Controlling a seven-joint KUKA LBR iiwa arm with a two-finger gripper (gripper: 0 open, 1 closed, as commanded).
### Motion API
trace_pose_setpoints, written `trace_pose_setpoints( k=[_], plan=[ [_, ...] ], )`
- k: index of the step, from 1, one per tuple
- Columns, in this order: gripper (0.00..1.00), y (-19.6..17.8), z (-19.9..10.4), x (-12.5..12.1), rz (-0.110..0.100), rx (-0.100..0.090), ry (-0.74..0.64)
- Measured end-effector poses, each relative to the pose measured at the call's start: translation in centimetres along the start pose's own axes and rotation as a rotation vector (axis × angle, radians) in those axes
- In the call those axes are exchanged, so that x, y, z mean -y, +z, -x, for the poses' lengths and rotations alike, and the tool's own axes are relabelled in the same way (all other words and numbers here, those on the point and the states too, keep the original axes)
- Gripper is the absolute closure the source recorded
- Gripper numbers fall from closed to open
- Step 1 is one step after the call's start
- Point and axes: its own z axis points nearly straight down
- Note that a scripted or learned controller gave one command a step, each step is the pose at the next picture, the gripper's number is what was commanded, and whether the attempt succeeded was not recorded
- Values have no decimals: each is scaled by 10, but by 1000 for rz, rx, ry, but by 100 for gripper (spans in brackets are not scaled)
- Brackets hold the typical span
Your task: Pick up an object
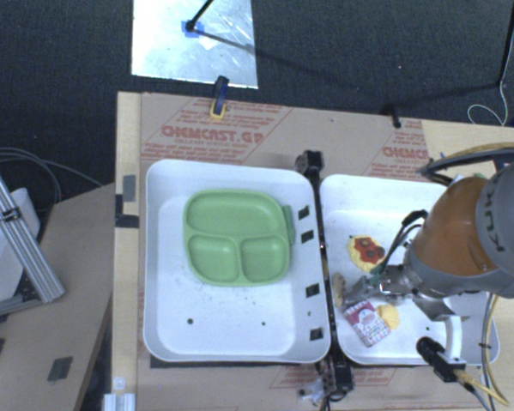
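The right bin [387, 192] holds a yellow and red toy [366, 249], a red and white packet [367, 323] and a small yellow piece [390, 316]. A brownish item [339, 290] lies by the bin's left wall. My gripper [364, 288] reaches in from the right, low over the bin. It sits just above the packet and below the yellow and red toy. I see nothing clearly held in it. The arm's orange band [455, 228] and grey wrist cover the right part of this bin.
The left bin [225, 332] bears a green divided tray [236, 236] in its upper middle. A black divider [317, 246] with clips runs between the two bins. Cables [480, 375] hang near the right bin's front right corner.
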Motion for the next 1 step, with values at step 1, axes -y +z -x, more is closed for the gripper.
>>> trace_pose_setpoints(
  k=[1],
  plan=[
    [0, -2, -12, -64, 11, 5, -6]
  ],
)
